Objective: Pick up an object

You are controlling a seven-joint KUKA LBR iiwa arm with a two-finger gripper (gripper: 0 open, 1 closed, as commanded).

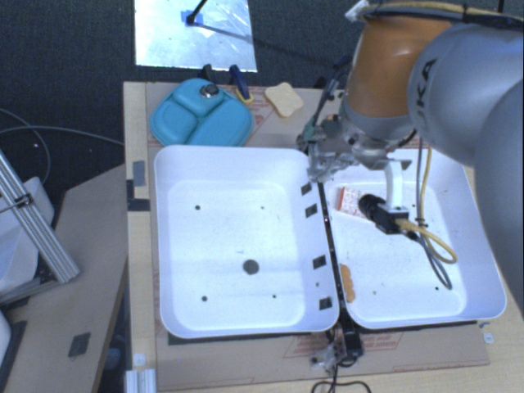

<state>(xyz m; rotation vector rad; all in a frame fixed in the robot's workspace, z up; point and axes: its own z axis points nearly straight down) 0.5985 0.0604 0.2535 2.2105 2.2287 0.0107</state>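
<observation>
Arm [467, 72]: the big grey link with its orange band is closest to the lens, in the upper right of the frame, and it covers the far end of the right bin [479, 297].
Gripper [324, 164]: it hangs low at centre frame, right over the ridge where the two bins meet. From here I cannot tell whether the claw is spread or pressed together, and nothing is visibly held.
Red-and-white packet [350, 200]: the likeliest thing to pick. It lies flat in the right bin, just below and right of the gripper and apart from it.
Orange piece [347, 282]: lower centre, in the right bin, tucked against the wall shared with the left bin.
Dark disc [250, 266]: small and alone on the floor of the left bin [176, 219], well apart from the gripper.
Outside the bins: a blue tray [201, 115] and a tan sponge [284, 98] sit on the bench at upper centre.
Risk, rim: if it descends from this spot, I judge it would meet the shared wall rather than any object, and could jolt both bins.
Risk, packet: it looks thin and flat, so a claw closing over it may scrape the floor and come up with nothing.
Risk, orange piece: it sits so tight to the wall that there seems little room to get round it.
</observation>
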